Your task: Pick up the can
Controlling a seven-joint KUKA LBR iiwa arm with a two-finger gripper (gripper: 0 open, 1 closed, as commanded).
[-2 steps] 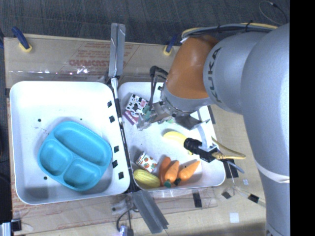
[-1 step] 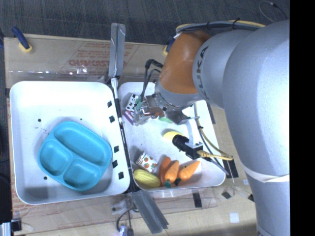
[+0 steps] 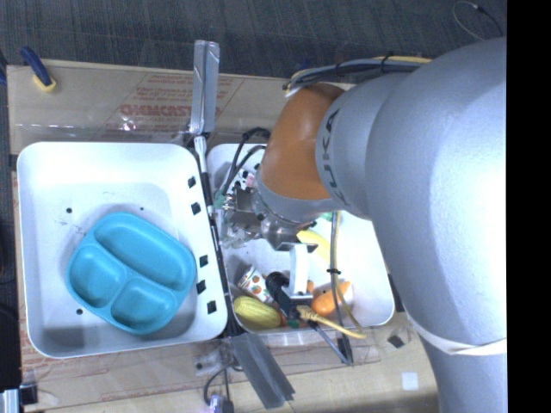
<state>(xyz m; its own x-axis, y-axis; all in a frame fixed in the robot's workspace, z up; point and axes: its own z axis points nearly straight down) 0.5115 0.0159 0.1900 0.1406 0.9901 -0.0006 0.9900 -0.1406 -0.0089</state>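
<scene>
Most of the right bin [image 3: 366, 265] hidden under the arm [image 3: 413, 188] (can [image 3: 249, 279] half-covered)

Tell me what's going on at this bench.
The grey arm reaches in from the right and hangs low over the right bin, covering much of it. At the near end of that bin lie what looks like a small can, a yellow-green fruit and an orange piece. Nothing is visibly lifted. The left bin holds a blue divided tray.
</scene>
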